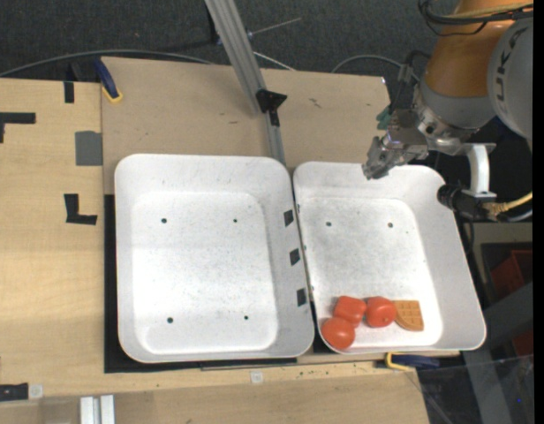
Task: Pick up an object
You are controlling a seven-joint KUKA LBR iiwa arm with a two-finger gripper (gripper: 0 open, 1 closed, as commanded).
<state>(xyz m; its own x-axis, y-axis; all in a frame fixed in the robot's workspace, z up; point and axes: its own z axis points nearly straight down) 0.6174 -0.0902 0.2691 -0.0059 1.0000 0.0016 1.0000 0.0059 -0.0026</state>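
Observation:
Three red tomato-like pieces lie at the near edge of the right bin [449,237]: one [348,307], one [379,312] beside it, and one [338,332] at the bin's front left corner. An orange waffle-textured piece [410,315] rests just right of them. My gripper [376,168] hangs over the far rim of the right bin, well away from these objects, with nothing seen between its fingers. The grey arm with its orange band [471,51] reaches in from the upper right.
The left bin [201,254] sits beside the right one, joined by black clips along the shared edge. A slanted metal pole [241,51] rises behind the bins. A blue-handled clamp [107,79] sits at the bench's far left corner. Cables run behind the bench.

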